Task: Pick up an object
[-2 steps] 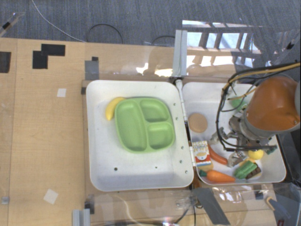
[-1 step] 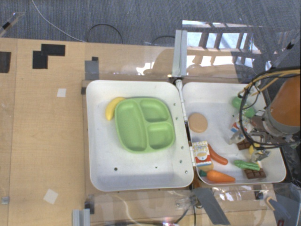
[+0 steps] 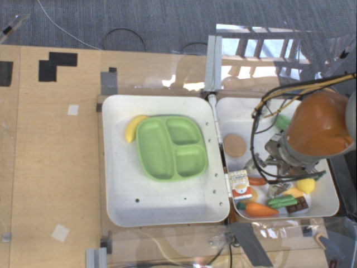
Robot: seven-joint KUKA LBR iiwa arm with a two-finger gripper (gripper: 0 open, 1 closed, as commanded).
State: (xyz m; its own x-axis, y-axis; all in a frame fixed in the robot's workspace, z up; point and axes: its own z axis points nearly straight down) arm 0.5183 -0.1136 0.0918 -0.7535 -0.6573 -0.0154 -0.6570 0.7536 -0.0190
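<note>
- The arm (image 3: 319,124) reaches in from the right edge of the bench and bends down over the right bin (image 3: 234,113), its orange band bulking over the bin's right half.
- Black cables loop from the wrist down along its left side, over the middle of that bin.
- The gripper (image 3: 284,175) points down into the near right part of the right bin, just above the clutter of small items; the wrist and cables hide its tips, so their spread cannot be told, and nothing can be seen held.
- Near the gripper, along the near edge of the right bin, lie an orange carrot (image 3: 260,209), a green piece (image 3: 281,201), a dark block (image 3: 301,205) and a yellow item (image 3: 304,185).
- A small white and red carton (image 3: 240,183) sits at the near left corner of that bin; a brown round disc (image 3: 235,146) lies by its left edge.
- In the left bin (image 3: 134,200), a green divided plate (image 3: 170,147) sits near the centre, with a yellow banana (image 3: 133,127) touching its far left rim.
</note>
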